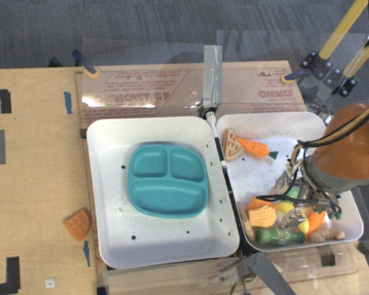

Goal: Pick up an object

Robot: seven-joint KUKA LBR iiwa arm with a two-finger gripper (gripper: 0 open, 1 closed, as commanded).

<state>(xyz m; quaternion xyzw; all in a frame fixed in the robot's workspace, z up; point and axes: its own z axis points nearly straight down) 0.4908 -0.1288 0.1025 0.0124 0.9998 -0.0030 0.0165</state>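
Note:
The right bin (257,131) holds toy food. A waffle wedge (232,145) and an orange carrot (256,148) lie near its back left. A pile sits at its front: a yellow ridged piece (262,217), a green bottle (277,236), an orange piece (316,220) and a tan piece (328,234). My gripper (293,196) reaches down from the right into this pile, just right of the yellow piece. The orange wrist band (348,150) sits above it and hides part of the bin's right side. Metal parts and toys blur together at the tip.
The left bin (106,179) holds a teal divided plate (169,180). An orange waffle square (77,224) lies on the wooden bench left of the bins. A clear panel (144,93) stands behind the bins, and yellow bars (344,21) at the back right.

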